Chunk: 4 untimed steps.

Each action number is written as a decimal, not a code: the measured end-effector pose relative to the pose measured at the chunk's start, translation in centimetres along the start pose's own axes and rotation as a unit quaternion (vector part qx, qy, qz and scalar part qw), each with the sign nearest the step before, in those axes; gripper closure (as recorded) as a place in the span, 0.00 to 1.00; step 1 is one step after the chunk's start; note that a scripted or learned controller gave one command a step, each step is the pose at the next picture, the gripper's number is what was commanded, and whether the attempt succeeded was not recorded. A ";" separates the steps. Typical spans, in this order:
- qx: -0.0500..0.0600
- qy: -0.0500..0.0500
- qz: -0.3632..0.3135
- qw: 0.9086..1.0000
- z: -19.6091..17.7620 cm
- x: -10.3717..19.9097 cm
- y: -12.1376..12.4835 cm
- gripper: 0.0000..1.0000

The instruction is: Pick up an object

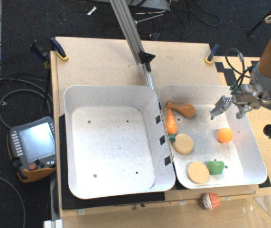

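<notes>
The right bin holds several toy foods. An orange ball lies near its right side. A carrot and a brown drumstick lie by the divider at the left. Two tan round discs sit lower down, with a green pepper touching the lower one. My gripper hangs over the bin's upper right part, above and slightly left of the orange ball. Its fingers stand apart and open, with nothing between them.
The left bin lies beside the right one. A pink-red toy rests on the bench in front of the right bin. A slanted metal pole crosses the bench's back. A teach pendant lies on the floor at left.
</notes>
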<state>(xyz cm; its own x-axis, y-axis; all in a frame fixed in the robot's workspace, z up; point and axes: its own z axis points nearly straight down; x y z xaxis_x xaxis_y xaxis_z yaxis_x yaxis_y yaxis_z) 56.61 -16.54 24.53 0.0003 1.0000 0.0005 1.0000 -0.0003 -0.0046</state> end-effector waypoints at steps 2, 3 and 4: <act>0.000 0.000 0.000 1.000 8.9 0.8 -0.5 0.00; -0.003 -0.001 0.000 1.000 7.6 0.7 -0.4 1.00; -0.006 -0.001 -0.002 1.000 1.3 1.0 -0.6 1.00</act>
<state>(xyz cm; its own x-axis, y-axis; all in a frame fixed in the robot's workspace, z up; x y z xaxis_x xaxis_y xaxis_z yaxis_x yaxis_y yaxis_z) 56.00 -15.50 23.23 -0.0029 1.0000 -0.0020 1.0000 0.0029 0.0067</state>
